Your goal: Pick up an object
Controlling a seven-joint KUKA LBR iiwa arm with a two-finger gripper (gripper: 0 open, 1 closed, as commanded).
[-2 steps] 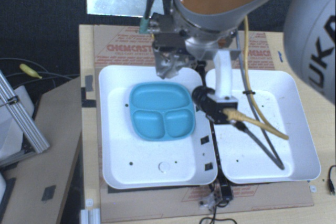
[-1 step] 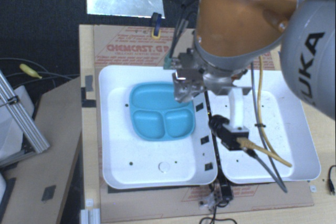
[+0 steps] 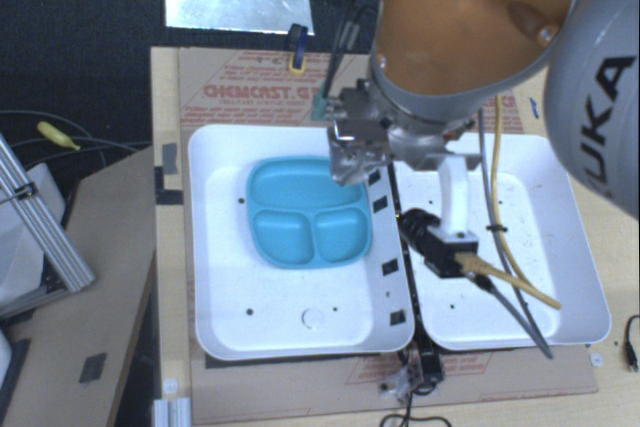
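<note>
Camera view shows me a blue divided tray (image 3: 305,223) lying flat in the left bin (image 3: 225,315). I see the gripper (image 3: 352,158) above the tray's upper right corner; I cannot tell its state.

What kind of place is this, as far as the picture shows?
Probably a robot test bench in a lab: a robot arm over two white bins, a blue divided plate, cardboard underneath.

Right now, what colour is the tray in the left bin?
Light blue tray, seen in the camera view.
</note>
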